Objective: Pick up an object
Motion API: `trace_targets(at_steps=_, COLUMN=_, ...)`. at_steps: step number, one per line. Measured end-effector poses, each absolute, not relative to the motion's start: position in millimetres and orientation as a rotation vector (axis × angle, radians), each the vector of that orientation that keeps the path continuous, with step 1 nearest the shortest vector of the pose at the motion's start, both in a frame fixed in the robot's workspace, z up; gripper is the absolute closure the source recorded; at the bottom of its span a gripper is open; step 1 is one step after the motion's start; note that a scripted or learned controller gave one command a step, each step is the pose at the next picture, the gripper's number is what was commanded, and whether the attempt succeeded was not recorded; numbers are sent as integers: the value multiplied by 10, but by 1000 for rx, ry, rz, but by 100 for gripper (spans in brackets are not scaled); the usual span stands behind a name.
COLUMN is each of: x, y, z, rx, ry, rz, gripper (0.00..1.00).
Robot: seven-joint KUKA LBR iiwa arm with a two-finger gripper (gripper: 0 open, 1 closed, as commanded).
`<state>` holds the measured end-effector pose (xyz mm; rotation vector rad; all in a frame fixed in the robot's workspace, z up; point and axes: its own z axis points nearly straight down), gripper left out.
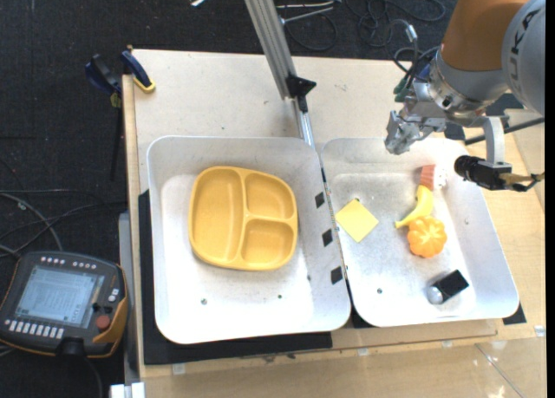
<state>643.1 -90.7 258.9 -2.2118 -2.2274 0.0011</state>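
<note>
The right bin (486, 301) holds a flat yellow square (356, 219), a yellow banana (419, 208), an orange pumpkin-like fruit (427, 237), a small pink and white piece (428, 176) and a black and silver cylinder (447, 286). My gripper (401, 138) hangs above the bin's far rim, up and to the left of the pink piece. Nothing shows between its fingertips.
A yellow divided plate (243, 217) lies in the left bin (173, 309). A slanted metal pole (273, 36) reaches down to the gap between the bins. A blue and yellow clamp (121, 71) sits at the bench's far left corner. A teach pendant (61, 301) lies off the bench at lower left.
</note>
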Motion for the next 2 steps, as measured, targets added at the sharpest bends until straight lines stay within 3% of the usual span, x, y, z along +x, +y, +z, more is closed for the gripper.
trace_targets(at_steps=2, x=5991, y=-109, z=2415, rx=-2212, ry=-2226, rz=3, gripper=100)
